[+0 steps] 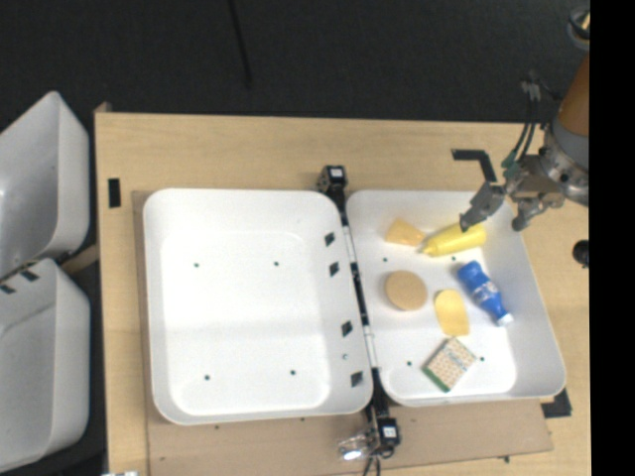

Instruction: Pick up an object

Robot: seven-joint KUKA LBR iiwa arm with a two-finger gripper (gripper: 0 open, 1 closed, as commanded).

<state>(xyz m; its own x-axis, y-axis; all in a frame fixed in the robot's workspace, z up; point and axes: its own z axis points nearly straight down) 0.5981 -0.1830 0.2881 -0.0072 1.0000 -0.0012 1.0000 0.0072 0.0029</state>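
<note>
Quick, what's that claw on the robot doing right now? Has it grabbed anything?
Gripper: just above the yellow banana-shaped object in the right bin; a grasp cannot be told.

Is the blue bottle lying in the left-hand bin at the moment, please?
No, the blue bottle lies in the right bin, beside the yellow objects and the round tan one.

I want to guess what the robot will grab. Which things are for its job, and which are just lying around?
For the job:
gripper, right beside the yellow banana
wedge
round tan disc
yellow piece
blue bottle
checkered packet
right bin

Just lying about:
left bin
wooden bench
</note>
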